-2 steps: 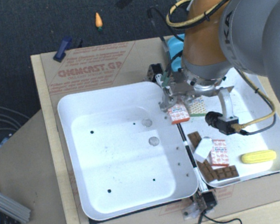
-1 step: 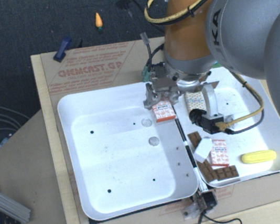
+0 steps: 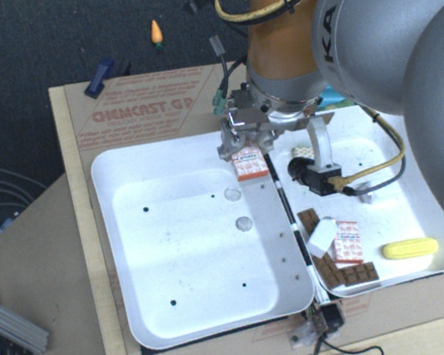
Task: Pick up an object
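My gripper [image 3: 246,145] hangs over the rim where the two bins meet, at the back. A small red and white box [image 3: 248,164] sits between its fingertips, and the fingers are shut on it. The box hangs just over the right edge of the left bin [image 3: 130,230]. In the right bin [image 3: 429,205] lie a second red and white box [image 3: 348,242], a white square piece [image 3: 322,235], a brown chocolate bar [image 3: 350,275] and a yellow banana-shaped object [image 3: 411,249]. The arm's orange band and grey body cover the back of the right bin.
Two small clear discs [image 3: 244,224] lie in the left bin. A black connector with a yellow cable [image 3: 315,178] hangs beside the gripper over the right bin. A blue object [image 3: 98,78] and a small orange carrot [image 3: 155,32] lie on the dark floor beyond the cardboard sheet [image 3: 142,101].
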You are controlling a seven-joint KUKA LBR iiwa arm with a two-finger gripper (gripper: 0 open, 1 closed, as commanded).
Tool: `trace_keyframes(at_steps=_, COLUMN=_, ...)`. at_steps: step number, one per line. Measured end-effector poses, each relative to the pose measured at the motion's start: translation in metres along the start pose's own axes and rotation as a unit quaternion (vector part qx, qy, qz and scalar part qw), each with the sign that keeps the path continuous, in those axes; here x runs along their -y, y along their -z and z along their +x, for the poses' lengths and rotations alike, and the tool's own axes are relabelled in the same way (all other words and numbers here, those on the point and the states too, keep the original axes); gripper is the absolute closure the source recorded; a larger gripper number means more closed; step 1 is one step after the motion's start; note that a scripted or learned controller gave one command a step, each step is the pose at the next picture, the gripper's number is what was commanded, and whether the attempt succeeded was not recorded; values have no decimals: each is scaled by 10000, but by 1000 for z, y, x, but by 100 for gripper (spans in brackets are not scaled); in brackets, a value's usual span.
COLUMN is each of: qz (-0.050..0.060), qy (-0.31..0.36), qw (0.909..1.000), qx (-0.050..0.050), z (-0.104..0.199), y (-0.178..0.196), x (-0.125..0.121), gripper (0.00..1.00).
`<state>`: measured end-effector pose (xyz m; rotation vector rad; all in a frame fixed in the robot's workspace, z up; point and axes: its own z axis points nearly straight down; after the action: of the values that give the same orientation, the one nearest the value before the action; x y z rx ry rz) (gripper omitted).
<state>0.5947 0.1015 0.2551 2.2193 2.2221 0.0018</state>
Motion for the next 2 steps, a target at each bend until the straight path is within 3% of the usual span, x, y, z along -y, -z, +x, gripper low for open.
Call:
trace_keyframes(at_steps=1, qz=-2, qy=-1, qw=10000, qx=0, z=4, y=11, x=-2, gripper=100)
trace_keyframes(at_steps=2, qz=18, qy=1, qw=10000, qx=-3, z=56, y=-13, x=-7, gripper=100)
